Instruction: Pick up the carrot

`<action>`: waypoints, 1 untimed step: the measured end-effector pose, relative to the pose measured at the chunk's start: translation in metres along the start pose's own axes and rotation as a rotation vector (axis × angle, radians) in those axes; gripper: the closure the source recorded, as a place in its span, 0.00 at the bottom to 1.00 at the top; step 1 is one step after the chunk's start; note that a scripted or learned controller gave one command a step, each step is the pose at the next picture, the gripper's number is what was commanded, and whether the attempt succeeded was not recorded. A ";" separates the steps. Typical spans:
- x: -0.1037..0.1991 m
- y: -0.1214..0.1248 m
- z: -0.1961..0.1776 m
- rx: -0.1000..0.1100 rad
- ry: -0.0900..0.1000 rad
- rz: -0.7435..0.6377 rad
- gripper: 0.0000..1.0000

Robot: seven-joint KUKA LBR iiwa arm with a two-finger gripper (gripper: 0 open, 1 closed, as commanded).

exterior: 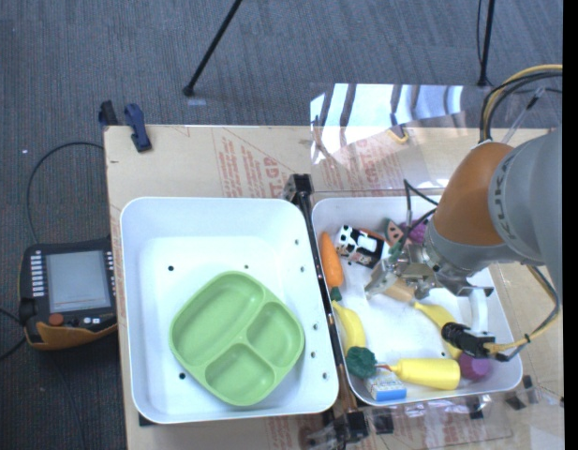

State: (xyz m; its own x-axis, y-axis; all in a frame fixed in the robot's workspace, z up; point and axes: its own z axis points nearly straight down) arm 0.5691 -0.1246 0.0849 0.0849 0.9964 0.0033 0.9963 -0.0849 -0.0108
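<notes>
2 bins lie below me; my gripper [393, 277] hovers in the right bin [510, 345], near the carrot [332, 259], its jaw state untellable.

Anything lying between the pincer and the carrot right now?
In the camera view, the black-and-white toy cow lies between the pincer and the carrot, toward the upper side; below it the right bin floor is bare.

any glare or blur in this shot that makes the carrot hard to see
Camera view: bright glare sits on the shiny sheet behind the right bin, well away from the carrot, which lies evenly lit against that bin's left wall. The image is soft overall, and the claw blends into clutter and shadow under the arm.
</notes>
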 end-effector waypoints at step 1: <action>-0.001 -0.001 -0.008 0.008 0.005 0.007 1.00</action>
State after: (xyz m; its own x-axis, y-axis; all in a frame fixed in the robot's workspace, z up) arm 0.5682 -0.1257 0.0929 0.0920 0.9957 0.0077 0.9956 -0.0919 -0.0185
